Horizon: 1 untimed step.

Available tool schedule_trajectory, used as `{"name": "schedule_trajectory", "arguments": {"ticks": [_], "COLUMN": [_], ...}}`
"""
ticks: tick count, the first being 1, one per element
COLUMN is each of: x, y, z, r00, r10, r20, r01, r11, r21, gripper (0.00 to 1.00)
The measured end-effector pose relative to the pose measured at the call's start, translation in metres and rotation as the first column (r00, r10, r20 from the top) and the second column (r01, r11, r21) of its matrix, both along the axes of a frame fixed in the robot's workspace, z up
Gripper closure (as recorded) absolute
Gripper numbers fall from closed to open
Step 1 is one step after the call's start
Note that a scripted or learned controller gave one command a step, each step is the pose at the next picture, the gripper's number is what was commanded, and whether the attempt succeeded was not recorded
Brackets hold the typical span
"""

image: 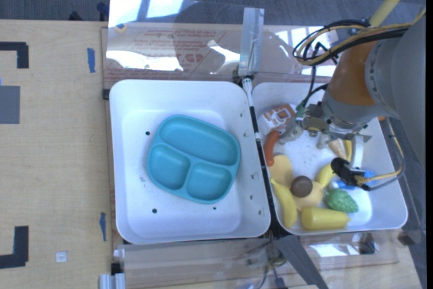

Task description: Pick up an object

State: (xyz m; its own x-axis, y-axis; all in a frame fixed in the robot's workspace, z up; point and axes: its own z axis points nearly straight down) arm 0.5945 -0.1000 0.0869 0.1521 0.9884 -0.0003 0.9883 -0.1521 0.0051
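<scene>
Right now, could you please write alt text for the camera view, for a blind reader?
The grey robot arm with an orange band reaches into the right white bin, above small toy foods. The left white bin holds a blue three-compartment plastic plate.

I see the candidate objects clustered in the right bin (389, 213): a banana (283, 203) lying along the left wall, an orange carrot (270, 145) above it, a brown ball (302, 185), a yellow piece (323, 218) lying flat at the front, and a green leafy item (340, 200) beside it.
</scene>
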Motion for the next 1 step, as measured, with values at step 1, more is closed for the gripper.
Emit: {"name": "schedule_trajectory", "arguments": {"ticks": [1], "x": [0.0571], "y": [-0.0154], "z": [-0.0034], "r00": [0.994], "r10": [-0.065], "r20": [-0.088], "r01": [0.066], "r11": [0.998], "r21": [0.011], "gripper": [0.00]}}
